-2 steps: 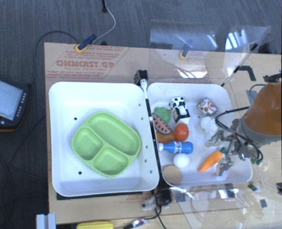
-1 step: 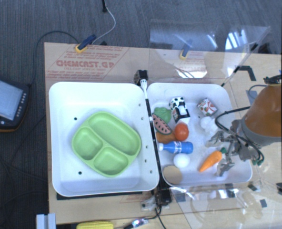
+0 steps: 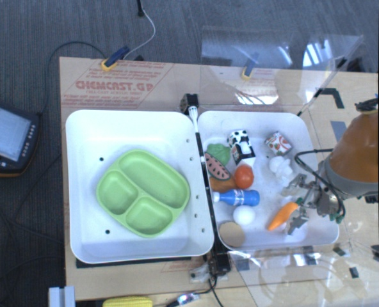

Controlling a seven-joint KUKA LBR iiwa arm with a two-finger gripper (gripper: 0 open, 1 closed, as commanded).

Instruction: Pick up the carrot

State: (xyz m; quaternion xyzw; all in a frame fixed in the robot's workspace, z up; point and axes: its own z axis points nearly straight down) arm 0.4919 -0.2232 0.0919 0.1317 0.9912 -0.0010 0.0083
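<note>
- Camera view is looking down on the surface, which is carrying two white bins; every place below is given relative to the right bin.
- Left bin is sitting against the right bin's left wall, holding a green divided plate.
- Arm is reaching in over the right bin's right wall, its orange band hanging above that edge.
- Gripper is hovering low inside the right bin, near its front right corner, just beside the carrot.
- Fingers are looking spread apart, one above the carrot's thick end and one just past it, though the blur is making this hard to judge; nothing is showing clamped between them.
- Carrot is lying tilted on the floor of the right bin, toward the front right, its tip pointing at the front wall.
- Blue bottle is lying near the right bin's middle, left of the carrot and apart from it.
- White ball is resting in front of that bottle, between the carrot and a brown round thing in the front left corner.
- Step in hand, as I am judging it: the approach is ending and the grasp is beginning.
- Next move is calling for the fingers to straddle the carrot across its width, close fully, then lift straight up clear of the right bin's wall.
</note>
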